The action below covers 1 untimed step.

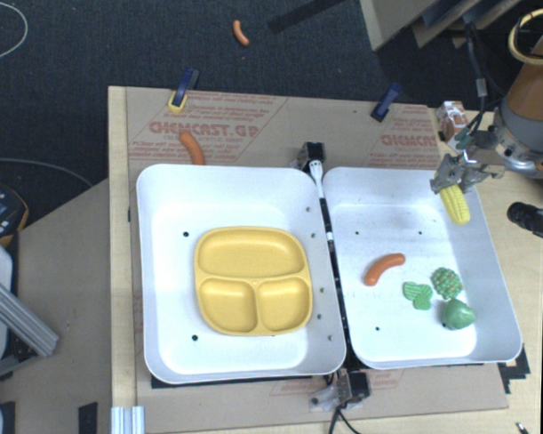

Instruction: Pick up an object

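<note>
Yellow plastic dominated the left bin (165, 199): a three-compartment tray (251, 280) lay at its centre, nothing in it. Outside that bin, at about eleven o'clock from the tray, an orange toy sausage (193, 147) rested on the cardboard-covered bench (257, 122).

Across the divider, the right bin (356, 330) held a second toy sausage (383, 268) near its middle, its long axis tilted from seven towards one o'clock. At four o'clock from it sat three green toy vegetables (439, 298), bunched close together and touching or nearly so.

Farthest right, at the bin's one o'clock corner, the gripper (457, 176) hung with a toy corn cob (455, 204) directly at its tips. The cob's long axis ran roughly from eleven to five o'clock, its upper end reaching the fingers and the rest extending down towards six o'clock. Whether the jaws were actually clamped on that upper end, or merely resting against it, could not be told from this slanted view; nor was it clear if the cob hung above the bin's floor or leaned on its rim. Judged from this, the coming move turned on the cob lying immediately below the tips, along its length.
</note>
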Available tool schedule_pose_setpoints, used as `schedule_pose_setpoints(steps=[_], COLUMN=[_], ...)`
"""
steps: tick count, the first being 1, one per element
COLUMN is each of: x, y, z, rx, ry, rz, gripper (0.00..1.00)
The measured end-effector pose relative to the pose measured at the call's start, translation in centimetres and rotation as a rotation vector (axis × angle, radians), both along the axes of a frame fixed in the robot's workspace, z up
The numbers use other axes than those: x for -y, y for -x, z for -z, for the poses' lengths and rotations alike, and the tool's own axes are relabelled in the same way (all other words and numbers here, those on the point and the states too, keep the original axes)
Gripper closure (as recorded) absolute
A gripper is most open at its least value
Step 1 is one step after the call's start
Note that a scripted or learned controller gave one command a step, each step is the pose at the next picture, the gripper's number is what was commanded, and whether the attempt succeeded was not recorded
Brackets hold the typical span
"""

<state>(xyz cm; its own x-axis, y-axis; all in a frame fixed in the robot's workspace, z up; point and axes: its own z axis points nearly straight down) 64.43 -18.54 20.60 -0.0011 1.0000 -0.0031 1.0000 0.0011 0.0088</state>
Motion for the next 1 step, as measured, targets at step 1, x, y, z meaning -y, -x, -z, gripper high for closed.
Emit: schedule_pose_setpoints(steps=[1], x=[0.02], y=[-0.11], z=[-2.09], rx=[-0.003], ry=[-0.001], rz=[0.000], gripper=[1.00])
